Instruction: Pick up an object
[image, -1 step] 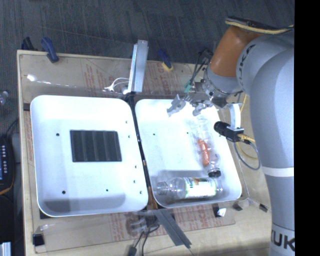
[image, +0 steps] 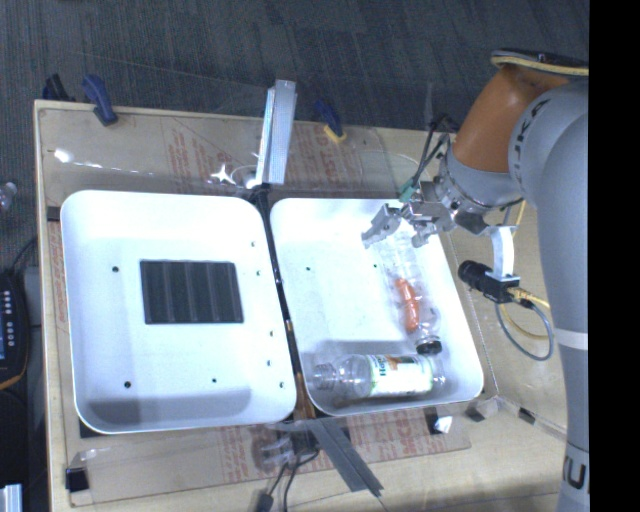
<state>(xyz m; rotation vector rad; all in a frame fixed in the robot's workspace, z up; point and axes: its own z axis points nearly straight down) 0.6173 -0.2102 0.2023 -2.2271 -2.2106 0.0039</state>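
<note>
i have the gripper (image: 398, 222) hanging over the upper right part of the right bin (image: 330, 260), near its far rim, and i cannot tell how it is set from this slant. there are two candidates in that bin. a clear plastic bottle with orange inside (image: 408, 290) lies along the right wall, just below the gripper, its dark cap toward the lower right. a second clear bottle with a white label (image: 378, 375) lies on its side across the bottom edge of the bin, against the near wall. both look light, thin-walled and slick, so i judge they will dent under a squeeze and roll or squirt out if caught off centre. i would take the nearer one across its middle, jaws square to its long axis. the left bin (image: 90, 300) carries a dark ribbed panel (image: 191, 291).
</note>
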